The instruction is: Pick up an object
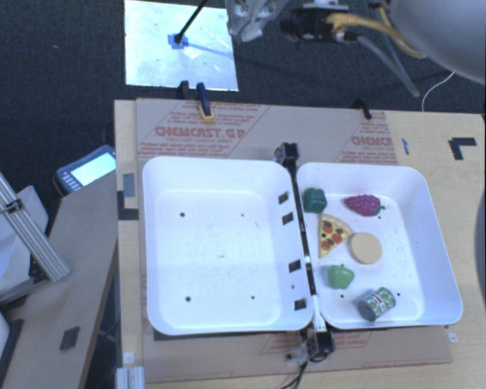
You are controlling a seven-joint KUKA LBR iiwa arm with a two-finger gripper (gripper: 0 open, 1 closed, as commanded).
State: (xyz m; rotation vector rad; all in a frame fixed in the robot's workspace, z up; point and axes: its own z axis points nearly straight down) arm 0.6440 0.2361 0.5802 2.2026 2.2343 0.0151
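Up at the far edge sits the gripper [247, 19]; can't tell its state. Right bin [437, 228] has 6 things: pizza [332, 235], grapes [364, 204], can [377, 303], cookie [365, 248], 2 peppers.

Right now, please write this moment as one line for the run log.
arm: raised above the bench's far edge | right bin: pizza slice, grapes, can, all untouched | pick: not yet begun
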